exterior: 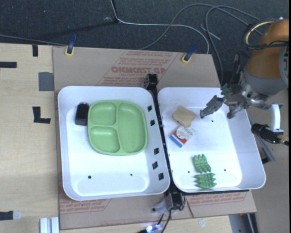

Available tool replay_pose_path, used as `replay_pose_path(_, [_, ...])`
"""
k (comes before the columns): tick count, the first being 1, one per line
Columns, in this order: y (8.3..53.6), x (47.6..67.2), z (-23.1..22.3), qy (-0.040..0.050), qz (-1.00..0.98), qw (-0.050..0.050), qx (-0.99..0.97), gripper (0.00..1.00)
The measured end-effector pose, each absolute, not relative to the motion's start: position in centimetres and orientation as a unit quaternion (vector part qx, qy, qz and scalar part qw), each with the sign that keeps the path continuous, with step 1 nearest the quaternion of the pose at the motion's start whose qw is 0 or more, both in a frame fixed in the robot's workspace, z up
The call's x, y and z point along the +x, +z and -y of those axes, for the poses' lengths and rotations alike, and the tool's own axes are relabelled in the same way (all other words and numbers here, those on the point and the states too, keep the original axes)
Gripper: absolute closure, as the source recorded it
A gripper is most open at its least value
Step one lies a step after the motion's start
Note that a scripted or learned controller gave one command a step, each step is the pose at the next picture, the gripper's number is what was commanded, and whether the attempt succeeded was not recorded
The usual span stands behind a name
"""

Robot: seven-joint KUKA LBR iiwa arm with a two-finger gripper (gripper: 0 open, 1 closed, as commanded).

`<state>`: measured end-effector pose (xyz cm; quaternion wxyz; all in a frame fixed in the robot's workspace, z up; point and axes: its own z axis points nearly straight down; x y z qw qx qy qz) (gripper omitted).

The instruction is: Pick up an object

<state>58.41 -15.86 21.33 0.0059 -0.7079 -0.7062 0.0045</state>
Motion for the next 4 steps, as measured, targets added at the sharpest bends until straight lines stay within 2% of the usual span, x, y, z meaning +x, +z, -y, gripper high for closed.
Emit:
replay_pose_path(1, [22.1,58.7,15.8,0.0007,0.708,0.001,-0.707,0.0])
replay_pose_path(3, [10.7,60.5,15.7,0.0018,0.708,0.001,-0.706,0.0])
replay_pose_path(4, [9.2,61.0,15.7,-0.005,0.708,-0.005,-0.707,0.0])
